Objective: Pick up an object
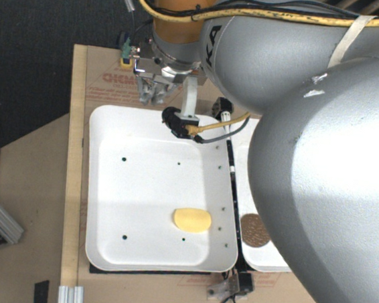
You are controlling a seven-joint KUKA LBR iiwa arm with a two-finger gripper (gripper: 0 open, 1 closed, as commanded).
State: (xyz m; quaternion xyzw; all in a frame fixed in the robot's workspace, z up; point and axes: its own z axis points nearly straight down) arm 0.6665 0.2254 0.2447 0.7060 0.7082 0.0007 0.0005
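The tool point(152, 93) hangs over the brown cardboard-covered desk point(73, 169) just beyond the far rim of the left shallow white plastic bin point(104, 192), and its two fingers look close together with nothing between them. A flat oval yellow object point(192, 220) lies near that bin's near right corner. A round brown disc point(256, 230) rests in the right white bin point(265, 260), partly under the grey arm point(324, 155).

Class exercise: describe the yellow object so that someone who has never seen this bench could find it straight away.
Start at the left white bin, the larger one in view. In its near right part, close to the divider between the bins, lies a flat yellow oval object. Its nearest neighbour, the brown round object, lies in the right bin and is darker.
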